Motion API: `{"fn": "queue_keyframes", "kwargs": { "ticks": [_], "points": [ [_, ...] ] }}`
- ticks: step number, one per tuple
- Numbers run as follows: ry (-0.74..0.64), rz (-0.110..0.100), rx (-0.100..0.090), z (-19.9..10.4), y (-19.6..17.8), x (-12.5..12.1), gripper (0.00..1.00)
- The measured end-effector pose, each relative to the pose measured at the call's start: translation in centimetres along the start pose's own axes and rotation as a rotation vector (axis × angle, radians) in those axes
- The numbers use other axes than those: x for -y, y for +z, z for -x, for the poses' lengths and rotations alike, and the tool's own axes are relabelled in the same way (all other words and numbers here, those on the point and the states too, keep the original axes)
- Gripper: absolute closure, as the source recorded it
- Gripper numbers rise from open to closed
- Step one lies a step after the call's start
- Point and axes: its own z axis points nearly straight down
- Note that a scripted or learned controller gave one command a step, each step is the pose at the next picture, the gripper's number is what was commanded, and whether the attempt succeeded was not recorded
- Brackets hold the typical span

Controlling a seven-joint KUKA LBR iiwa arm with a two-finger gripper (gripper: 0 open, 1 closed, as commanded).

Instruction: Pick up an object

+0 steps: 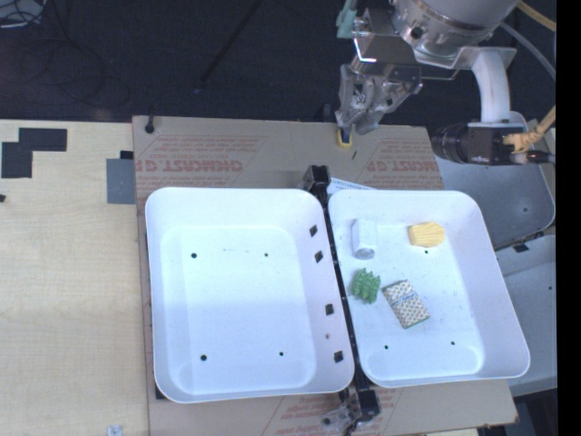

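My gripper (349, 127) hangs high above the bench, behind the far rim of the right bin (495, 271), with nothing seen between its fingers. Inside that bin lie a small white cylinder (364, 237), a yellow chunk (427, 234), a green knobbly piece (366, 285) and a checkered rectangular pad (406, 303). All of them rest on the bin floor, well below and in front of the gripper.
The left bin (172, 289) sits beside the right one, joined by a black clip strip (329, 280) down the middle. Both stand on a cardboard sheet (227, 157). A pale wooden bench top (64, 289) extends to the left.
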Motion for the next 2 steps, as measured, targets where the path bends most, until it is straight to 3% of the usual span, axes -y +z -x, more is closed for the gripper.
{"fn": "queue_keyframes", "kwargs": {
  "ticks": [1,2],
  "points": [
    [0.002,-0.019,0.005,-3.7,11.2,7.5,1.0],
    [0.004,0.004,-0.001,-5.1,1.5,8.8,1.0]
  ]
}}
